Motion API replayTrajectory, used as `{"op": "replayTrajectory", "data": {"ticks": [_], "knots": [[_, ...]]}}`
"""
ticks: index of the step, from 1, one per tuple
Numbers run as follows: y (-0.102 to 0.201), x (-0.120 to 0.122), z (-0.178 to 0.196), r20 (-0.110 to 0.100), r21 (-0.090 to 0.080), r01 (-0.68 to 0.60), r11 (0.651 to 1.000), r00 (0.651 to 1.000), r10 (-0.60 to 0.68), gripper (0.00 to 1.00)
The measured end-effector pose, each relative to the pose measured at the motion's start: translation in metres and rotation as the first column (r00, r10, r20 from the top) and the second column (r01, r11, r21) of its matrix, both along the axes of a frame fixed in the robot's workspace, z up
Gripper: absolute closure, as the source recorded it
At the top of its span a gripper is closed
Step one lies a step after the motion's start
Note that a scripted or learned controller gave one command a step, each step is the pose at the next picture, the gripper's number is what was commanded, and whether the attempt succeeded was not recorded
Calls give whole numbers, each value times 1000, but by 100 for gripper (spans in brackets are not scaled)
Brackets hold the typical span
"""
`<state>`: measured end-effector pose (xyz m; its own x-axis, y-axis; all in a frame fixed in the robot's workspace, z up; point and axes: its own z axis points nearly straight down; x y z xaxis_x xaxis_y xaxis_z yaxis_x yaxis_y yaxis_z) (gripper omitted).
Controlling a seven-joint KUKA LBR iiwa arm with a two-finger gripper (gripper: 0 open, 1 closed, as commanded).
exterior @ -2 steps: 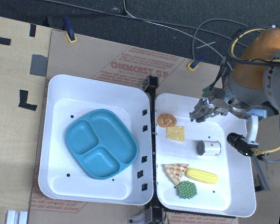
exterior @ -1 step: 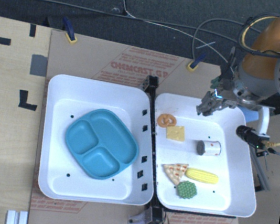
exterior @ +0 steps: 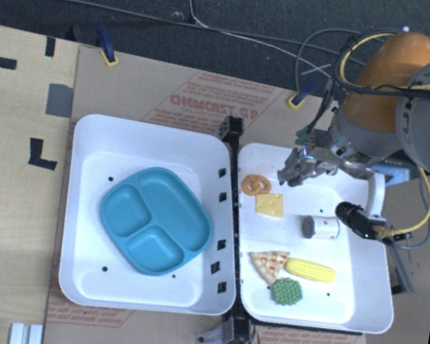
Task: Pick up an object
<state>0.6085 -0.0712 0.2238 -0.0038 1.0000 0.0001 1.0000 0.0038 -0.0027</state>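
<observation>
The right bin (exterior: 362,314) holds a brown pretzel (exterior: 255,184), a yellow cheese slice (exterior: 270,205), a small grey-and-white can (exterior: 319,227) lying on its side, a pizza slice (exterior: 269,264), a yellow corn cob (exterior: 310,270) and a green broccoli floret (exterior: 286,291). My gripper (exterior: 292,174) hangs over the back of that bin, just right of the pretzel and above the cheese. Nothing shows between its fingers.
The left bin (exterior: 94,139) bears a blue sectioned plate (exterior: 155,219). A black divider (exterior: 229,210) runs between the two bins. Cables loop behind the arm at the upper right.
</observation>
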Motion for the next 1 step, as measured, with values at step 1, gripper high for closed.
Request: {"op": "replayTrajectory", "data": {"ticks": [1], "knots": [[42,-13,-5,0,1,-1,1000,1000,1,100]]}}
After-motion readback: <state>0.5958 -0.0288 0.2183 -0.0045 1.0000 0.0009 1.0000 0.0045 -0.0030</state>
